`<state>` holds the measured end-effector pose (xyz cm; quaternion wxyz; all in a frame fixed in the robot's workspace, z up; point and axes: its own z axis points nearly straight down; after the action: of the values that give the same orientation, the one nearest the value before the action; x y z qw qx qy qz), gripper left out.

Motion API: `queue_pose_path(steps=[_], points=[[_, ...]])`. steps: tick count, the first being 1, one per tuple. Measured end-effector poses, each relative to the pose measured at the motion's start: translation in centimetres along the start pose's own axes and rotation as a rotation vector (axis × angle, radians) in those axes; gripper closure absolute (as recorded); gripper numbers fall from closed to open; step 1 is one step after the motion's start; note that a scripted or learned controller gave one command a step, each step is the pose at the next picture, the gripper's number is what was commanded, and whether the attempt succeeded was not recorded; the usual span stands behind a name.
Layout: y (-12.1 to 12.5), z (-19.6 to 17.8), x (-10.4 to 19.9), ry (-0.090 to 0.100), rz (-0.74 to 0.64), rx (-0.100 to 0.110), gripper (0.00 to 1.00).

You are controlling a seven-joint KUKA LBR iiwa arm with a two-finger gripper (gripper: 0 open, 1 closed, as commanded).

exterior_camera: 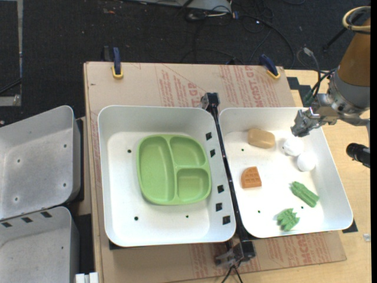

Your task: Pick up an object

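The right bin (pixel 330 214) holds a tan bread-like piece (pixel 261 138), an orange waffle-like block (pixel 251 178), two white rounded pieces (pixel 298 154), a green pod (pixel 304 194) and a green leafy piece (pixel 287 219). My gripper (pixel 301 127) hovers over the bin's far right corner, just above the upper white piece and right of the tan piece. I see nothing between its tips.
A green divided plate (pixel 174 169) lies in the left bin (pixel 118 217). A black clip strip (pixel 219 158) runs between the bins. Spare white bins (pixel 35 158) lie off the bench to the left. Clamps (pixel 117 69) hold the board's far edge.
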<state>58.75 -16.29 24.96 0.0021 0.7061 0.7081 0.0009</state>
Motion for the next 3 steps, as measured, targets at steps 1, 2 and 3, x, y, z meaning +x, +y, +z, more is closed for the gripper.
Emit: queue_pose_path(steps=[1, 2, 3], points=[[-1.6, 0.9, 5.8, 0.002, -0.003, 0.007, 1.00], [-2.8, 0.1, 10.7, 0.003, -0.003, 0.006, 1.00], [-4.1, -0.2, 15.0, 0.002, -0.003, 0.006, 1.00]])
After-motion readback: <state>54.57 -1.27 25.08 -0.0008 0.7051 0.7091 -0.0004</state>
